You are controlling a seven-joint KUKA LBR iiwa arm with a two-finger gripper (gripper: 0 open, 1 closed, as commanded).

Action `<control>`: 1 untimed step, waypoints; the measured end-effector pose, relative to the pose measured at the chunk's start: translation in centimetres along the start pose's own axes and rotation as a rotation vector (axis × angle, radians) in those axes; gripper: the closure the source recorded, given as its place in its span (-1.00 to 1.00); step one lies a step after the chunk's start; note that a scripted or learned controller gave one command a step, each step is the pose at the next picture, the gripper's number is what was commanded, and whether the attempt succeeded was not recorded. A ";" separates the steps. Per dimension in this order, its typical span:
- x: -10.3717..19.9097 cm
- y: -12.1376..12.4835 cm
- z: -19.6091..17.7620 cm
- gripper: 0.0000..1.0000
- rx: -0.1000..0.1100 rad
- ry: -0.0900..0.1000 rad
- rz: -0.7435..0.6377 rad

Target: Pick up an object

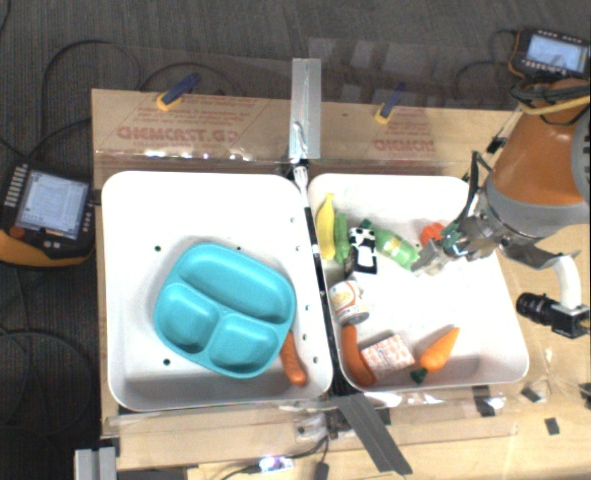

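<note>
Smooth turquoise plastic divided tray lying in the left shallow white bin, a glossy orange carrot-shaped toy wedged at its lower right edge; in the right white bin, a yellow banana, green bottle, small labelled can, pink block and tapered orange carrot; bare floor along the lower right wall. Pincer low beside the green bottle, near a small red piece; fingers' state cannot be told.

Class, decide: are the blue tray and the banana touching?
Apart. The camera view shows the tray in the left bin and the banana in the right bin, the divider between them.
</note>
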State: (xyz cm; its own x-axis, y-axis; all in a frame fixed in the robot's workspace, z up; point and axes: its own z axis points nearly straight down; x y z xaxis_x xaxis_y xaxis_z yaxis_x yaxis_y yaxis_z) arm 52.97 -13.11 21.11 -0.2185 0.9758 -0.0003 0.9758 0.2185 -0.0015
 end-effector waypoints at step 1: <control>5.2 -3.6 -0.6 1.00 0.003 0.002 0.175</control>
